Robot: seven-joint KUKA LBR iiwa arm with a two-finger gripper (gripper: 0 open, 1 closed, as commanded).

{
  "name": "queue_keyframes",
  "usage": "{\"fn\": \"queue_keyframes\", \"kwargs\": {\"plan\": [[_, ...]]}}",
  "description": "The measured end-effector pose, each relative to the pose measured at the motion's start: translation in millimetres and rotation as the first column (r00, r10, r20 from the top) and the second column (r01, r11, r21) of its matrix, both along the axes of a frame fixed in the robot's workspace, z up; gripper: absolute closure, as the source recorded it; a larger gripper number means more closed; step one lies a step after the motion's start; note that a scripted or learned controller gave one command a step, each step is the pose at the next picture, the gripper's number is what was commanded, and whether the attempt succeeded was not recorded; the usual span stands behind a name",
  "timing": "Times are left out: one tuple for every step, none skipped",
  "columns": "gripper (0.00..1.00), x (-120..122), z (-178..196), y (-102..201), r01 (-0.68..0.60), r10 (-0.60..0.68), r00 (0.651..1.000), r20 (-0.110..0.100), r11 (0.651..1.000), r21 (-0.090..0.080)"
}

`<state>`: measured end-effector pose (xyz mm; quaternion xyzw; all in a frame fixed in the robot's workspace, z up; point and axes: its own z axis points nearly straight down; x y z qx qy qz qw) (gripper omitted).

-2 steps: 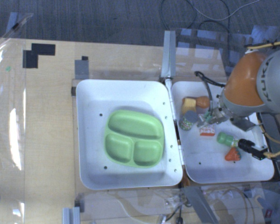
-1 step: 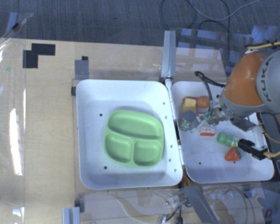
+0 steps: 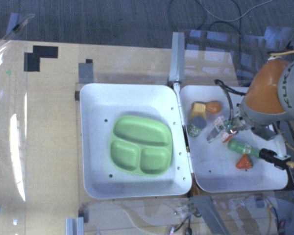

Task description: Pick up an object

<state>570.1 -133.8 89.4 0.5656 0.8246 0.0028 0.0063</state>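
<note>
My gripper (image 3: 216, 131) hangs low over the middle of the right bin (image 3: 210, 177), with its pale fingers pointing left and down. A green bottle (image 3: 244, 148) lies just to its right, beside a small red piece (image 3: 244, 162). Up and left of the gripper sit a yellow block (image 3: 198, 109), an orange rounded object (image 3: 213, 106) and a grey-blue round object (image 3: 199, 123). A small dark green object (image 3: 193, 130) rests by the bin's left wall. I see nothing between the fingers.
The left bin (image 3: 95, 177) holds a light green divided tray (image 3: 140, 144). A metal post (image 3: 177, 58) rises behind the seam between the bins. Cables trail on the floor behind the right bin, and the arm's orange band (image 3: 264, 89) overhangs its right side.
</note>
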Motion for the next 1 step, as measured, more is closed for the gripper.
{"fn": "queue_keyframes", "kwargs": {"plan": [[1.0, 2.6, 12.2, 2.2, -0.003, 0.003, 1.0, 0.006, 1.0, 0.003]]}}
